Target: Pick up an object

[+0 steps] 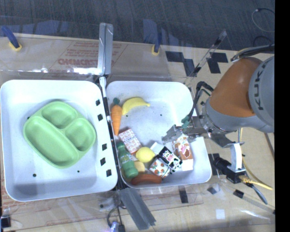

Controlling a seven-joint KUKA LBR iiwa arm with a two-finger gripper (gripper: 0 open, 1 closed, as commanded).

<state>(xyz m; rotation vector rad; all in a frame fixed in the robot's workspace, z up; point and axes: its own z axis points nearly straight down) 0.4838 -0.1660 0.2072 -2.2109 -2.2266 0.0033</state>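
The claw [176, 132] hangs spread open, gripping nothing, just above the pink snack box [182, 149] in the right bin [150, 87]; it should drop straight down and center first.

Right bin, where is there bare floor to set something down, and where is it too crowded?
In the right bin, bare floor lies along the far wall, behind the banana, and in the middle between the carrot and the gripper. The near half is crowded: small cartons, a lemon, a green bottle and a sausage lie packed together.
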